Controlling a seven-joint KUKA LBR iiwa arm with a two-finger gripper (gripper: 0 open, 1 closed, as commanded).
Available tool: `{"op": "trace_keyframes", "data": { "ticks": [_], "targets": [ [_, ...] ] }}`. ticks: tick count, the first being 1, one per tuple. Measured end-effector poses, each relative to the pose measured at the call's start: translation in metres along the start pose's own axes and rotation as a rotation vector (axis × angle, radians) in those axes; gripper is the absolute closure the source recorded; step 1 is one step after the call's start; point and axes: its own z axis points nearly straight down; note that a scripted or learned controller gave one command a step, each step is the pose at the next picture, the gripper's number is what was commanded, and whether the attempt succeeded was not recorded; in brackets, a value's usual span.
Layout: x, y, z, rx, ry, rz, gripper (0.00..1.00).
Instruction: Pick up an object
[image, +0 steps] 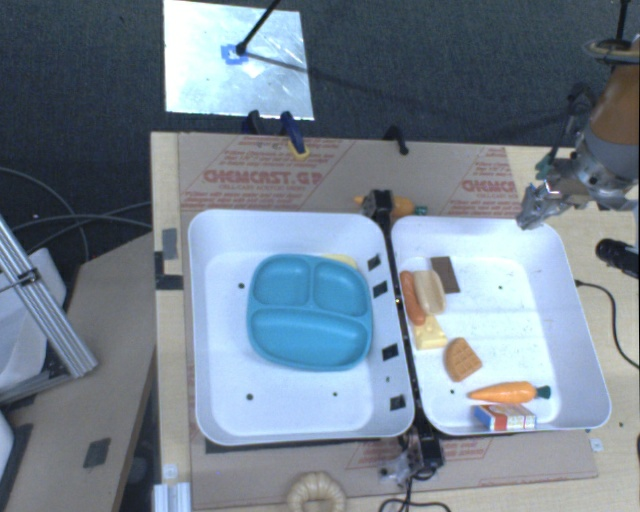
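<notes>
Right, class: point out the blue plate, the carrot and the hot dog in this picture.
blue plate (309, 310): camera view, on the divider ridge near its middle, left bin.
carrot (503, 393): camera view, middle of the orange body, right bin.
hot dog (424, 296): camera view, on the bun, right bin's left side.

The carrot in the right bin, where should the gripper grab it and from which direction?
Best guess: grip the carrot at the thick middle of its orange body, coming straight down, fingers closing across its width. It lies flat and lengthwise, green tip toward the bin's right wall. The small box sits close along its near side, so clearance there looks tight. The gripper is above the bin's far right corner.
</notes>
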Motion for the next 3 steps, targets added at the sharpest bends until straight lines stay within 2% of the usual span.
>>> {"op": "trace_keyframes", "data": {
  "ticks": [1,3],
  "targets": [
    [0.000,0.001,0.000,0.006,0.001,0.000,1.00],
    [0.080,-0.063,0.013,0.011,0.004,-0.001,1.00]
  ]
}}
